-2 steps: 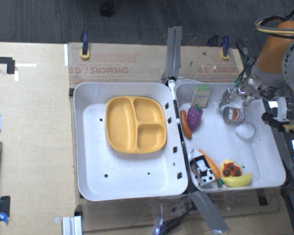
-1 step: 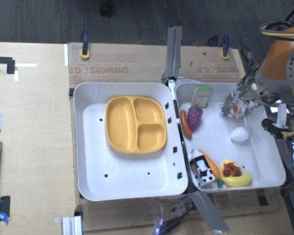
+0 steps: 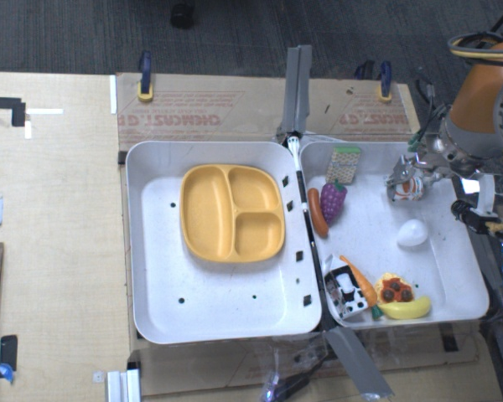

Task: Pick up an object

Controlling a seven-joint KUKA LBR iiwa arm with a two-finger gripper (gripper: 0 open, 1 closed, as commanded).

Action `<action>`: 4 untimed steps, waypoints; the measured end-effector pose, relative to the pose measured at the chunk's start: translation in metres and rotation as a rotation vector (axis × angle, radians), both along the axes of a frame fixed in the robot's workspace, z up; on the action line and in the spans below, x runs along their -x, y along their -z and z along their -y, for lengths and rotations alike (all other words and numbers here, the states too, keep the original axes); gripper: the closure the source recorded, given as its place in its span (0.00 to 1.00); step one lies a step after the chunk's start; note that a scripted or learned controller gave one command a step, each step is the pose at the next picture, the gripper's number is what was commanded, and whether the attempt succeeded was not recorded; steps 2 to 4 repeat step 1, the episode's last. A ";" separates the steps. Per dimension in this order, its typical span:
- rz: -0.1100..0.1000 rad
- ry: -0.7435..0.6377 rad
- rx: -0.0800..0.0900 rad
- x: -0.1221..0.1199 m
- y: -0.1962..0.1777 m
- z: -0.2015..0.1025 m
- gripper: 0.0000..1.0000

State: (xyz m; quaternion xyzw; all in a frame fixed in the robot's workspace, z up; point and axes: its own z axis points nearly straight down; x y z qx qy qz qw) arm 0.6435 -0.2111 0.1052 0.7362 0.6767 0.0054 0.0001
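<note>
Right bin [image 3: 453,304], near rim, about 5 o'clock in the view: one toy banana [image 3: 405,309], long axis running 9-to-3, touching a pizza-like piece with dark toppings [image 3: 394,288] just behind it. At the bin's near-left corner: a small black-and-white item [image 3: 345,292] with a carrot [image 3: 360,280] lying slantwise against it, long axis roughly 10-to-4.

Left bin [image 3: 147,249]: one yellow divided plate [image 3: 232,212], three compartments, flat, central.

Right bin, middle: one white rounded object [image 3: 412,233], apart from its neighbours. Along the divider, at the left wall: a hot dog [image 3: 318,211], long axis near 12-to-6, touching a purple bunch of grapes [image 3: 333,199]. Behind these, a green speckled sponge-like block [image 3: 344,165].

Right bin, far right, about 2 o'clock in the view: gripper [image 3: 405,184], reaching in from the arm [image 3: 478,107], low over the bin floor. A small item with red and white on it [image 3: 409,188] sits at the fingertips; whether it lies between them or merely beneath is too small to tell, and the tool's state cannot be told.

Governing relation, as judged: if that small item is not secured, the nearest free candidate is the white rounded object, lying toward 6 o'clock from the gripper, near but not touching, with no marked long axis, so the approach angle matters little.
</note>
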 end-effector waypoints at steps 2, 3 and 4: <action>-0.008 0.086 0.008 0.029 -0.098 -0.075 1.00; -0.008 0.086 0.008 0.029 -0.098 -0.075 1.00; -0.008 0.086 0.008 0.029 -0.098 -0.075 1.00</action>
